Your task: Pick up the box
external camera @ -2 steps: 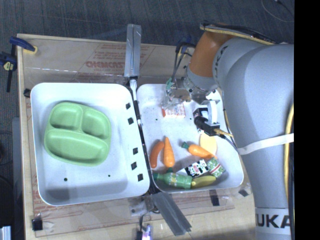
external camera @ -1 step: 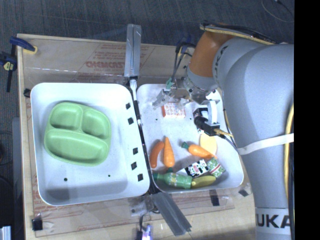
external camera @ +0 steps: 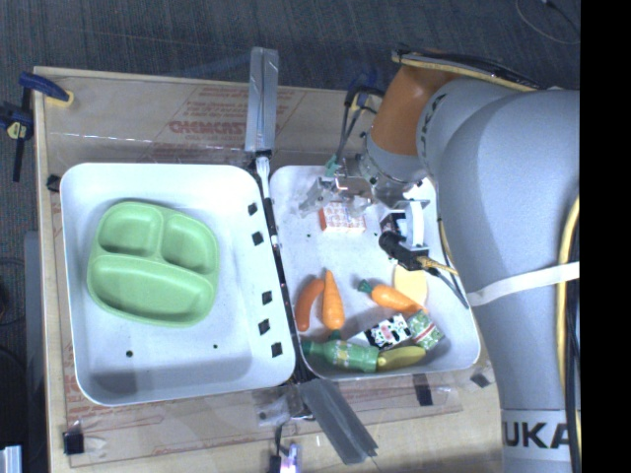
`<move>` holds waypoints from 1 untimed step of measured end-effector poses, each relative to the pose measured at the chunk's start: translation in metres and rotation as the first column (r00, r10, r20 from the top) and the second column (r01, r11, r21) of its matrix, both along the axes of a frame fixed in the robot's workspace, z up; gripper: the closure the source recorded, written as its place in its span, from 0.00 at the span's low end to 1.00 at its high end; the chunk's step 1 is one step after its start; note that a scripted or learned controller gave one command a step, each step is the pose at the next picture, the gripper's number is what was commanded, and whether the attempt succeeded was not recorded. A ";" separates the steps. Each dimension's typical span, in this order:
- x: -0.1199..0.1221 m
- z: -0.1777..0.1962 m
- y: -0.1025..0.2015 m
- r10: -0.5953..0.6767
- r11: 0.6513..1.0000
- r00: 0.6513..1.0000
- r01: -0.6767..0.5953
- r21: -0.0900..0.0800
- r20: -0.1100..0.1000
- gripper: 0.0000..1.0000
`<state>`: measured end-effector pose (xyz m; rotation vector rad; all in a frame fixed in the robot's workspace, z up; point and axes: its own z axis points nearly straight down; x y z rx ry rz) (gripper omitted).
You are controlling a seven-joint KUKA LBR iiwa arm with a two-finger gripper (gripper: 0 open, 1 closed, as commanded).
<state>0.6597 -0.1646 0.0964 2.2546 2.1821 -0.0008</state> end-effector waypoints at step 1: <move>0.001 0.008 0.000 0.005 1.000 1.000 -0.005 -0.001 -0.003 1.00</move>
